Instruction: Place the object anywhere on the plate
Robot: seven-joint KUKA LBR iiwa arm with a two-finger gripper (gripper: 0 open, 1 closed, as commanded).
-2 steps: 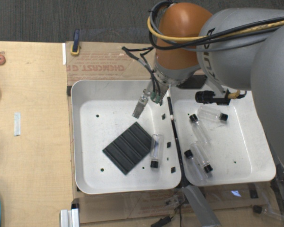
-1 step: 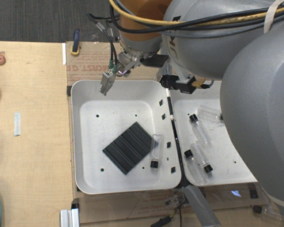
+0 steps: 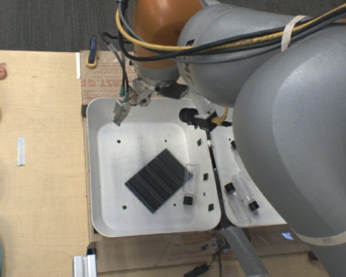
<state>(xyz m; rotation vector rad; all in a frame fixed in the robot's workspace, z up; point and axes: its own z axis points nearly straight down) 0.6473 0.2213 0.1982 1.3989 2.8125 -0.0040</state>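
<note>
Fingers (image 3: 122,109) of the arm hang over the 11 o'clock corner of the left bin (image 3: 101,172), pointing down and to the left; whether they are spread or pressed together cannot be told at this angle, and nothing is seen between them. They sit just above the bin's rim, close to its wall, and contact with it cannot be judged.

Well apart from them, toward 5 o'clock, a dark ribbed plate (image 3: 156,180) lies flat on the bin floor, turned like a diamond. Just beside the plate's 3 o'clock edge lies a small clear tube with a black cap (image 3: 188,184), lengthwise toward 6 o'clock; it seems to touch or nearly touch the plate's corner rather than rest on it. Small black specks dot the floor around both.

At 3 o'clock, the right bin (image 3: 242,215) holds another clear tube with black ends (image 3: 242,194), largely under the grey arm (image 3: 277,97). An orange band (image 3: 161,16) tops the wrist at 12 o'clock. A pale wooden worktop (image 3: 40,154) stretches to 9 o'clock.
</note>
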